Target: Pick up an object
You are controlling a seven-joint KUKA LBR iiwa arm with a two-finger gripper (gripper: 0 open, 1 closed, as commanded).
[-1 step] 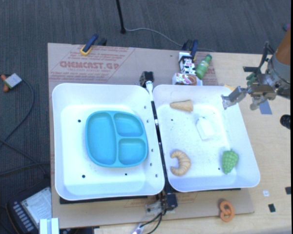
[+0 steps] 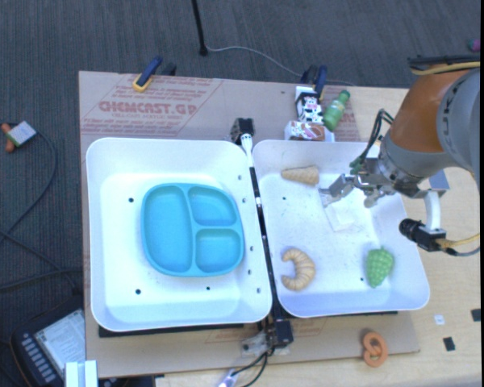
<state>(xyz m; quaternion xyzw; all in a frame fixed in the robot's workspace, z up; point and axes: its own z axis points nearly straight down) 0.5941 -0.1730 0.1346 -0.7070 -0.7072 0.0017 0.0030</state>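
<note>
The right bin (image 2: 403, 301) holds a tan cone-shaped pastry (image 2: 300, 175) at its far left, a croissant (image 2: 298, 268) near its front left and a green bunch of grapes (image 2: 378, 266) at its front right. My gripper (image 2: 354, 192) hangs over the far middle of this bin, right of the cone pastry. Its fingers (image 2: 336, 187) are spread open with nothing between them. A faint clear patch (image 2: 344, 216) lies on the bin floor just below the gripper.
The left bin (image 2: 105, 289) carries a blue divided plate (image 2: 193, 229). A green bottle (image 2: 334, 110) and a small carton (image 2: 308, 118) stand behind the right bin. An orange pretzel toy (image 2: 374, 348) lies on the bench in front.
</note>
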